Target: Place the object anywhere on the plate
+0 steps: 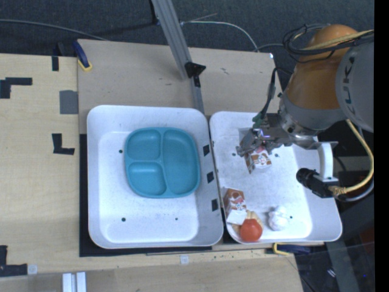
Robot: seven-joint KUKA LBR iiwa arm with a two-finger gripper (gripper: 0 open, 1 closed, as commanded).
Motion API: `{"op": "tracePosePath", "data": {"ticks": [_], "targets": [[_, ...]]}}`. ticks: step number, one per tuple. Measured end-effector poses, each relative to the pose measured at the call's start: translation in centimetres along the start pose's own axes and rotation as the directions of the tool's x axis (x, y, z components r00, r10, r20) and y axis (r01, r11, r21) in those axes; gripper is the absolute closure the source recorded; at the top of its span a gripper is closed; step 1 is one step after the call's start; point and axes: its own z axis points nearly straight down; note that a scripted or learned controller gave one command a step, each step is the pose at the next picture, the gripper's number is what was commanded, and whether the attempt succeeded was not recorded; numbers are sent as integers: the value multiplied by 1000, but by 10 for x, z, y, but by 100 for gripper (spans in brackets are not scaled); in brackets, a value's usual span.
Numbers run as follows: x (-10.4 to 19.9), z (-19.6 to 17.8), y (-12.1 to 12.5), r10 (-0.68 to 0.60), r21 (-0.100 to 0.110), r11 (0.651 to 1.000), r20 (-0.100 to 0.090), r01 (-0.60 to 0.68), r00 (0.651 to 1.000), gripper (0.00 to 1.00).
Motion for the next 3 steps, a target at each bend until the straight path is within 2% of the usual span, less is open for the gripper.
{"op": "tracePosePath", "data": {"ticks": [1,3], "targets": [[43,6,3,2,2,1000,1,-2,1000,100],[161,26,17,0,3,1000,0,0,1000,100]]}}
